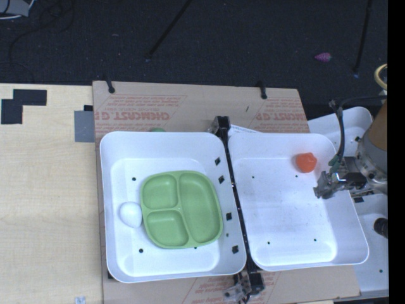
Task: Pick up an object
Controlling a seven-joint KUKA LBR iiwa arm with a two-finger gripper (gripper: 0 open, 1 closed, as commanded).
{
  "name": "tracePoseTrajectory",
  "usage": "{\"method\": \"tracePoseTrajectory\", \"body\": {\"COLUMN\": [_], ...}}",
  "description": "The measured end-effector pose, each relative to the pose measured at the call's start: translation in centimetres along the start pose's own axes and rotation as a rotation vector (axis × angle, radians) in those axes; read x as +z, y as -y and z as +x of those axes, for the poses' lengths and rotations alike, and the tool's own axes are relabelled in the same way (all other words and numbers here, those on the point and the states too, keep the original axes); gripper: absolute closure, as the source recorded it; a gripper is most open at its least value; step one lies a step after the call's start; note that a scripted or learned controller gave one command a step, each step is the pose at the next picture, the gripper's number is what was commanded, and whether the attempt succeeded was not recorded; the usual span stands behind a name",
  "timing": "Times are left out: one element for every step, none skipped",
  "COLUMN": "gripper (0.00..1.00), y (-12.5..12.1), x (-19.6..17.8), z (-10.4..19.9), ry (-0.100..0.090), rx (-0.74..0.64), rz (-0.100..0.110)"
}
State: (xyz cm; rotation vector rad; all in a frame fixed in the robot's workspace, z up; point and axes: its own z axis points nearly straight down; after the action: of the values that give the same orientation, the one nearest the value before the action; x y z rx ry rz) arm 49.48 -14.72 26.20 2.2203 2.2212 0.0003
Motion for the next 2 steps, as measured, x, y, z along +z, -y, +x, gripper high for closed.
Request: {"method": "tracePoseTrajectory", "body": {"gripper": [1.00,1.00], "y": [0.0,-0.1], "x": [-3.8,-1.5], "z": [-0.1,5.2], "ry": [0.000,-0.003], "rx": [0.000,-0.003], "rz": [0.000,0.006]}}
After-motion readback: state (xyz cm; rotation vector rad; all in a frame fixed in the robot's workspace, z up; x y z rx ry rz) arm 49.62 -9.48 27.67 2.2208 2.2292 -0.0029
